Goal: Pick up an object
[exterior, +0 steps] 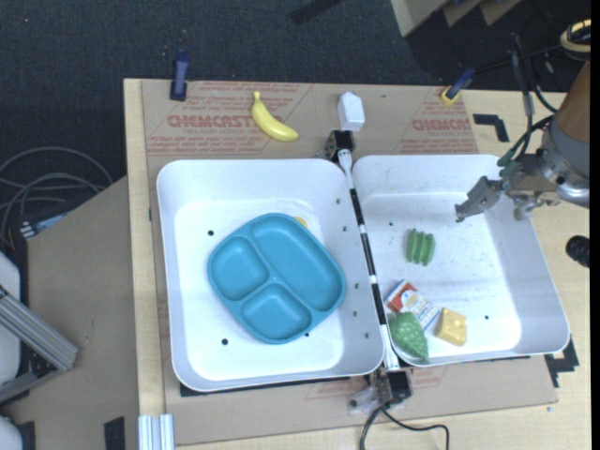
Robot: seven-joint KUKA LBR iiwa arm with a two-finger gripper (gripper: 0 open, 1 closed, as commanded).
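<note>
In the right bin (525, 279) lie a small green vegetable (420, 247), a red and white packet (405, 297), a green leafy toy (409, 336) and a yellow cheese wedge (452, 327). My gripper (489, 209) hangs over the bin's upper right part, fingers spread open with nothing between them. It is up and to the right of the green vegetable, apart from it. One fingertip (462, 213) points toward the bin's middle.
The left bin (187, 242) holds a blue divided plate (274, 276) with a small yellow thing (300, 221) peeking out behind it. A banana (272, 120) and a white block (351, 111) lie on the bench behind the bins. Cables run at the upper right.
</note>
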